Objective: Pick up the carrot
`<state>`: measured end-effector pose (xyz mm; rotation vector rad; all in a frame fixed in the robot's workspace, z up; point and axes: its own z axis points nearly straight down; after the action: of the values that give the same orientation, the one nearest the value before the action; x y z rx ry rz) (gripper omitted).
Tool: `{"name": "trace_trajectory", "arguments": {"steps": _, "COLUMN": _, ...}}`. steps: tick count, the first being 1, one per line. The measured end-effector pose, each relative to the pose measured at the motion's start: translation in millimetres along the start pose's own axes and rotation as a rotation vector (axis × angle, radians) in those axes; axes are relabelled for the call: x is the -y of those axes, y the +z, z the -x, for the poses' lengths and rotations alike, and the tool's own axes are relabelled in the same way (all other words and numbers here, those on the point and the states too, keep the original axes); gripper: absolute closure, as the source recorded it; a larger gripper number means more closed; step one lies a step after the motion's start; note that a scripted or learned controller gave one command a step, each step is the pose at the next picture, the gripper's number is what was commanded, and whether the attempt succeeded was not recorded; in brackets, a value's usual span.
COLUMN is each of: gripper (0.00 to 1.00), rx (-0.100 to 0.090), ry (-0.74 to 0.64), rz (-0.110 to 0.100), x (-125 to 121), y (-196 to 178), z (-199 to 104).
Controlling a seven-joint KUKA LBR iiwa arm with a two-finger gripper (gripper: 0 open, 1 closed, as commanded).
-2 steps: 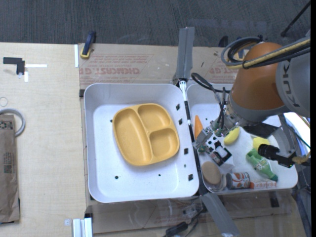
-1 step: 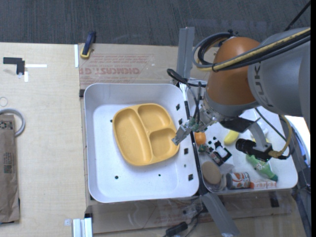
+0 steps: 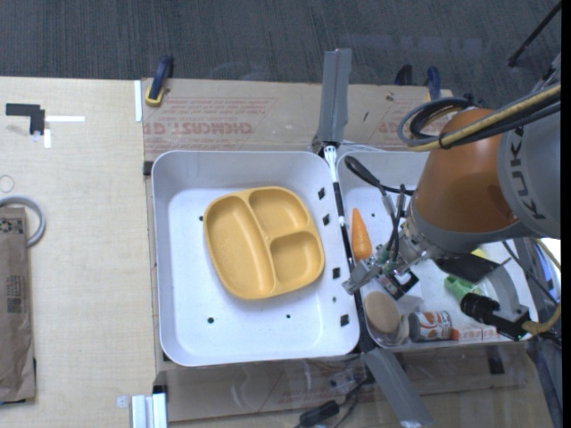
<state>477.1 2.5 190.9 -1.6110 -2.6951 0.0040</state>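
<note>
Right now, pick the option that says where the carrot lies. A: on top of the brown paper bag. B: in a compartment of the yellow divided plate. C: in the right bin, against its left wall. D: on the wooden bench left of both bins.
C: the carrot lies in the right bin, close against its left wall, beside the gripper, while the yellow divided plate sits in the left bin.

Matt yellow plastic plate (image 3: pixel 264 241), smooth white bins (image 3: pixel 169 266), glossy orange carrot (image 3: pixel 360 235).
</note>
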Motion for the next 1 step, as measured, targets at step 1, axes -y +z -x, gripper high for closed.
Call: {"name": "trace_trajectory", "arguments": {"steps": 1, "gripper": 0.0, "rx": 0.001, "ry": -0.062, "rz": 0.002, "x": -50.5, "y": -0.3, "z": 18.5}}
